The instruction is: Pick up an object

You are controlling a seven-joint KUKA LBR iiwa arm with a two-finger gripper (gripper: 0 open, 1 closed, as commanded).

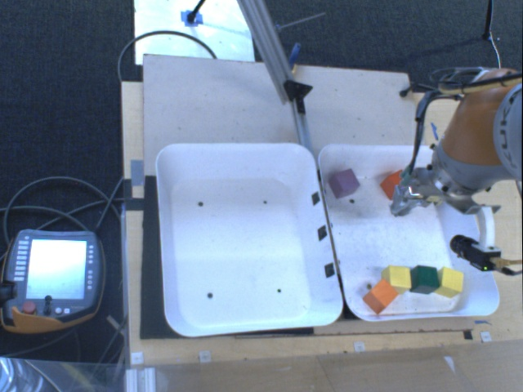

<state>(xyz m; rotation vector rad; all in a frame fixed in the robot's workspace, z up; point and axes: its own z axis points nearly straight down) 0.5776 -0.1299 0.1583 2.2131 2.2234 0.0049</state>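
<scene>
The gripper (pixel 406 200) is seen lowered into the right bin (pixel 482 305), in its upper half, with the grey arm and its orange band reaching in from the 3 o'clock side. Whether anything is gripped cannot be told from this slant, as the tip is read only as a small metallic cluster.

The relation on which the coming move is judged to turn is the one to the orange block (pixel 391 184): it is found just beside the tip, at about 11 o'clock from it, partly covered by the tool, and contact cannot be ruled in or out. No long axis is offered by this near-cubic piece, so approach angle is thought to matter less than a small shift up and to the left.

A purple cube (pixel 343 183) is placed farther off at 9 o'clock from the tip, near the bin's left wall. Well apart, at 6 o'clock along the bin's lower edge, a row is formed by a second orange block (pixel 380 296), a yellow cube (pixel 398 277), a green cube (pixel 425 278) and another yellow cube (pixel 449 281), the last four touching or nearly so.
</scene>
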